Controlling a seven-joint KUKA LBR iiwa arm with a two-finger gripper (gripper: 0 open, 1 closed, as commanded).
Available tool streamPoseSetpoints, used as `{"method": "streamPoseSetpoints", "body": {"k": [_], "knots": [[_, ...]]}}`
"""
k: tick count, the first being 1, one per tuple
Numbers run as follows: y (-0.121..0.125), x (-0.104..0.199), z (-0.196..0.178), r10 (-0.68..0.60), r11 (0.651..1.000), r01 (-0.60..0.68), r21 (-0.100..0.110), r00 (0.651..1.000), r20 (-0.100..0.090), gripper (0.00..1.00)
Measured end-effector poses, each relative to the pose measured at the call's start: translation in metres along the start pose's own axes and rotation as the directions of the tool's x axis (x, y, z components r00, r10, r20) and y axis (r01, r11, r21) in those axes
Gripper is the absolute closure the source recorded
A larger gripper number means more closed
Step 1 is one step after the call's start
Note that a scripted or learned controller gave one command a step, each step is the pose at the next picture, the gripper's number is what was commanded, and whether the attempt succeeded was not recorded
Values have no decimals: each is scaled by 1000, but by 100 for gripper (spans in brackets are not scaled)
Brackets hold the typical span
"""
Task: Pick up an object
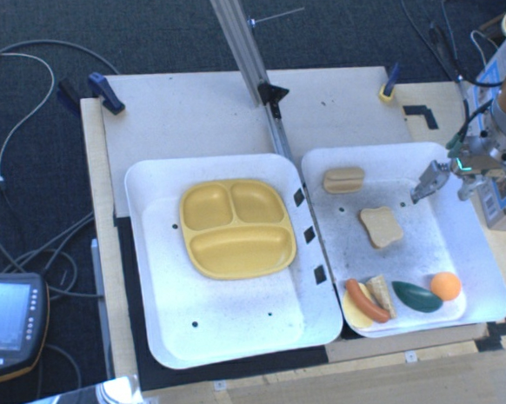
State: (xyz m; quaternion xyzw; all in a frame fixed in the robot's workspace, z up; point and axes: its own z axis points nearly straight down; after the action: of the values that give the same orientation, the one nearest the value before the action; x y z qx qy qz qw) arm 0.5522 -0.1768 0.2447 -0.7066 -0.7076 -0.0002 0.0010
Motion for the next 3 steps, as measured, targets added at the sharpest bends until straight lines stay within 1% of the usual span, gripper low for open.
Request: {"method": "streamPoseSetpoints", "body": {"k": [1, 2, 3], "knots": [[-3, 9, 60, 1, 1000, -1, 7, 1000, -2, 0], [-10, 14, 120, 1, 1000, -1, 7, 1000, -2, 0], [-11, 14, 154, 1, 1000, -1, 5, 1000, -1, 0]]}}
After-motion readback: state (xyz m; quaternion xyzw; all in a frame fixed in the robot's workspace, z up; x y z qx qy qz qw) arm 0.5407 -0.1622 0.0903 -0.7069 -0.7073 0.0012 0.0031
